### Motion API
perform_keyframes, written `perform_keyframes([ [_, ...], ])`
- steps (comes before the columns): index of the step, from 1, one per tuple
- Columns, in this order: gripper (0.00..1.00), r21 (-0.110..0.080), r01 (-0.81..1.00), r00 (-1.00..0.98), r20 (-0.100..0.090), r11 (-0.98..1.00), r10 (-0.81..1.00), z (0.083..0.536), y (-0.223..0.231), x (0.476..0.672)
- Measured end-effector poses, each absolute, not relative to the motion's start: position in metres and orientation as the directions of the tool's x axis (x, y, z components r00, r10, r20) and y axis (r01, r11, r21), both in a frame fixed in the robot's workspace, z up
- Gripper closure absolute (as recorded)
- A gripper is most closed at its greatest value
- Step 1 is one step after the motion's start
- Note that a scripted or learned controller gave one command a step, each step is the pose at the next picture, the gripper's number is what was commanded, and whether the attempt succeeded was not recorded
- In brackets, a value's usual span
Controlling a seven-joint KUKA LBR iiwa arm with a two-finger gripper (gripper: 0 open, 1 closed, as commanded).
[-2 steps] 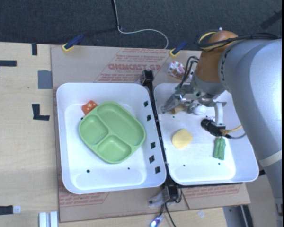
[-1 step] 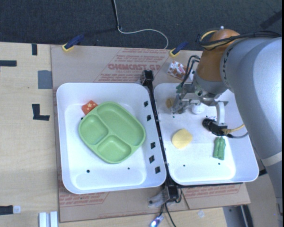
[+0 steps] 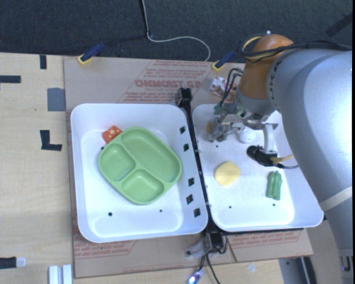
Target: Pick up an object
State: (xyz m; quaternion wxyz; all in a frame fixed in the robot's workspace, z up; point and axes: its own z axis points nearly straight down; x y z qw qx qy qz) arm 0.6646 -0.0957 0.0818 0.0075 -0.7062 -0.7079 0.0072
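The arm (image 3: 307,93) reaches in over the right bin (image 3: 266,222) and puts the gripper (image 3: 218,130) low above that bin's far left corner. The floor around it looks bare white, and nothing can be seen held in it. From this angle it cannot be told whether the gripper is released or clenched.

The nearest thing to pick is the yellow lump (image 3: 227,174). It lies loose on the floor of the same bin, near the gripper and toward the front. With clear floor on all sides, it is probably the easiest grasp. The green piece (image 3: 274,185) lies beside it, close to the arm.

In the left bin (image 3: 136,223), the green plate (image 3: 139,165) lies flat and the orange block (image 3: 111,134) is pressed against its far rim, a harder catch.

The count is two bins, one three-part plate, one block, one lump and one green piece, so each bin holds two things.
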Motion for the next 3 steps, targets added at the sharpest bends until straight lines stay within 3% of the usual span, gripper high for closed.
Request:
perform_keyframes([
  [1,1.0,0.01,1.0,-0.008,0.002,0.008,1.0,0.192,-0.032,0.671],
  [2,1.0,0.008,1.0,-0.009,0.004,0.009,1.0,0.29,0.028,0.623],
  [3,1.0,0.002,1.0,-0.006,0.002,0.006,1.0,0.332,0.059,0.569],
])
